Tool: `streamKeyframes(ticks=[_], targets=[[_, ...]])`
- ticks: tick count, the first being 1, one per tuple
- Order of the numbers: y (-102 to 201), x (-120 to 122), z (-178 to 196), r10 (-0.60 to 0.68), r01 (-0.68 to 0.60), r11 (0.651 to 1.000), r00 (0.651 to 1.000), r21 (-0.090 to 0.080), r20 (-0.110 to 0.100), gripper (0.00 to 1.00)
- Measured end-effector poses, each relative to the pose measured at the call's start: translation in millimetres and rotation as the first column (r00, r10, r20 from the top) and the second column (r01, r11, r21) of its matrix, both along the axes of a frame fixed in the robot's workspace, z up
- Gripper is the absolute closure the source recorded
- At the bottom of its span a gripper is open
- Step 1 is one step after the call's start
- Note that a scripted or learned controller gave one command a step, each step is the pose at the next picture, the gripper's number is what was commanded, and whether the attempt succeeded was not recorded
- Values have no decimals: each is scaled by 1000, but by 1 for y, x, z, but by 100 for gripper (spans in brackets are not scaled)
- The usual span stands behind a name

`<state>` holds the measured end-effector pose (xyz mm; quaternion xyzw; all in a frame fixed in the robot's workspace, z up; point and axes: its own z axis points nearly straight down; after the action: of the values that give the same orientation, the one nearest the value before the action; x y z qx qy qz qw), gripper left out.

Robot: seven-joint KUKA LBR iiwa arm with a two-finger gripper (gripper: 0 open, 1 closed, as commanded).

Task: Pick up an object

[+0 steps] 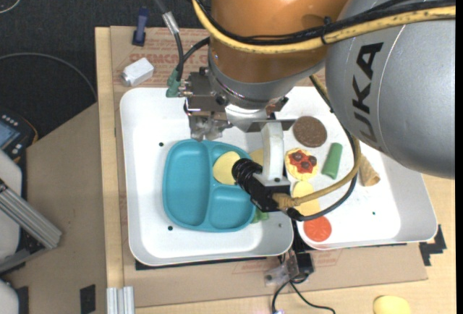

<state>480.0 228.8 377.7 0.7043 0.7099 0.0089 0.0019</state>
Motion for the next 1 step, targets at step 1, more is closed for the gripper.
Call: streamKeyframes(ticks=[1], targets=[[-5,0,168,-6,6,1000,1000,0,4,100]])
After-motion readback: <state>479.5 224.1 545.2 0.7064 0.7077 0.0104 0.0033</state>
